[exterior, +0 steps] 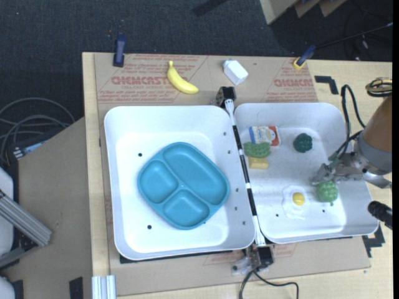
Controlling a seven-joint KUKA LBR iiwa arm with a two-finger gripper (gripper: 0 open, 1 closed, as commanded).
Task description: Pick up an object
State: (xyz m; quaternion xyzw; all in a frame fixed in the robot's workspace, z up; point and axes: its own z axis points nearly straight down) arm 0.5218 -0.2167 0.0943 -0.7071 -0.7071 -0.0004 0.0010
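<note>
Tool [328, 174], grip state unclear, touches roundish green vegetable [326, 192] lacking clear long axis.

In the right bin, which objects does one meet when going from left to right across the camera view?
Green leafy item with a yellow piece below it → fried egg toy → dark green ball → light green item beside the gripper.

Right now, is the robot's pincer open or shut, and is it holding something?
Pincer: cannot be told; it sits right by a green toy in the right bin.
</note>
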